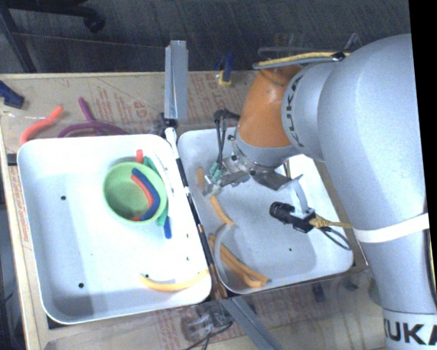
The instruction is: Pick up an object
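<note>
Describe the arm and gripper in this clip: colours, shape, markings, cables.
The arm is a fat, rounded grey tube with an orange band above the wrist and "KUKA" lettering near its base. A white strap wraps around it. The gripper is small and metallic, with thin dark cables leading to it.

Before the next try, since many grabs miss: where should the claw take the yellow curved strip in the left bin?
Take the yellow curved strip near its middle, coming straight down from above. It appears to lie flat on the left bin's floor near the front wall, apart from the green bowl. Closing across its narrow width, fingers on its near and far sides, seems safest.
</note>
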Controlling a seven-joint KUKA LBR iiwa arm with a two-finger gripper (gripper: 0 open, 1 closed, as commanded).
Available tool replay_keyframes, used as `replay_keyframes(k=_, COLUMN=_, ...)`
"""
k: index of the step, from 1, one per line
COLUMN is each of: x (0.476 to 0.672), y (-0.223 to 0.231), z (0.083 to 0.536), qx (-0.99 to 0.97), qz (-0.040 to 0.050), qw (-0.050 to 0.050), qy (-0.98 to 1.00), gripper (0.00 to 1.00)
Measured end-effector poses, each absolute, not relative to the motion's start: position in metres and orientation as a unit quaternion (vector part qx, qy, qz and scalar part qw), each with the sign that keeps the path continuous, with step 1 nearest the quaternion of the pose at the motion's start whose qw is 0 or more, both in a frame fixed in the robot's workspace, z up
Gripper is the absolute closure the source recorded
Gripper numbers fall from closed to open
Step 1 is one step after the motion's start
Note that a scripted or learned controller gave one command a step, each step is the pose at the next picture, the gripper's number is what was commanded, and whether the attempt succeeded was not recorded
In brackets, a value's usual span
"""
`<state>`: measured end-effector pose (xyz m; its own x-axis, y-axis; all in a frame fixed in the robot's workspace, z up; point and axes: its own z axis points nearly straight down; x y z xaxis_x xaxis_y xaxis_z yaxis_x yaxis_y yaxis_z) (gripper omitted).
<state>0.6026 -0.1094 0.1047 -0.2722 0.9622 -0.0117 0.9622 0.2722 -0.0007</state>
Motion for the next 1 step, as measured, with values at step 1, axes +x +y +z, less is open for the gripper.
replay_keyframes(k=1, x=0.6559, y=-0.0606, z=0.1926, qx=0.601, qz=0.0001, qw=-0.001, qy=0.8, gripper=1.0)
